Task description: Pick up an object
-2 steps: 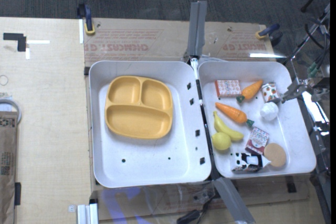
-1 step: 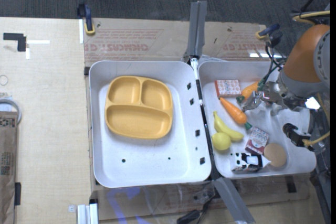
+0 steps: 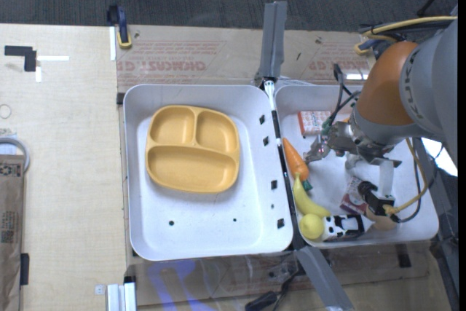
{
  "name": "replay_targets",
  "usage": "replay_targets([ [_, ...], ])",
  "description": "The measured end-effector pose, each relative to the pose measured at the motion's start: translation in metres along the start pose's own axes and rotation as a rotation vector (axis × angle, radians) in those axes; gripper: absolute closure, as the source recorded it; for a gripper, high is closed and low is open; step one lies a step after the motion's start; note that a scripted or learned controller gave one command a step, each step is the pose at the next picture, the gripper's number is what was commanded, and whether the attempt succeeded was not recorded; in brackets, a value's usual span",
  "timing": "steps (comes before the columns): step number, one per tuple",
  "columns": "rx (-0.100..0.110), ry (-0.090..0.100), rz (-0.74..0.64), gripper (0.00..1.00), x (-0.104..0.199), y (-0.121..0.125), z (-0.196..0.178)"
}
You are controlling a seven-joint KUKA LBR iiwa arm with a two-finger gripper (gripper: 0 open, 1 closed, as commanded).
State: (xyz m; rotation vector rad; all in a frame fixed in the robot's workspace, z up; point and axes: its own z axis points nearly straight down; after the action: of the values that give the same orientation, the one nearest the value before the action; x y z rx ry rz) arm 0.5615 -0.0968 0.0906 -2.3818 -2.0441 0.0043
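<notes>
My gripper (image 3: 321,147) hangs low in the right bin (image 3: 415,229), just right of an orange carrot (image 3: 294,158) that lies along the bin's left wall. I see nothing held in it. Below the carrot lie a yellow banana (image 3: 306,202) and a round yellow fruit (image 3: 312,227). A black-and-white toy (image 3: 343,226) sits at the bin's front edge. A small red-and-white box (image 3: 313,121) lies at the back, above the gripper. The arm's wrist and cables hide part of the bin's middle.
The left bin (image 3: 145,229) holds a yellow divided plate (image 3: 193,148). A grey post (image 3: 273,40) rises at the back between the bins. A red packet (image 3: 357,193) and a brown item (image 3: 378,215) lie under the wrist at the right.
</notes>
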Motion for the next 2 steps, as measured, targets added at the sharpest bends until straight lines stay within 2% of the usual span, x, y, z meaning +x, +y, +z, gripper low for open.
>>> replay_targets([
  [1, 0.001, 0.000, -0.149, 0.00, -0.0005, 0.0558, 0.0002],
  [2, 0.004, -0.001, -0.149, 1.00, -0.0012, 0.0553, -0.0078],
])
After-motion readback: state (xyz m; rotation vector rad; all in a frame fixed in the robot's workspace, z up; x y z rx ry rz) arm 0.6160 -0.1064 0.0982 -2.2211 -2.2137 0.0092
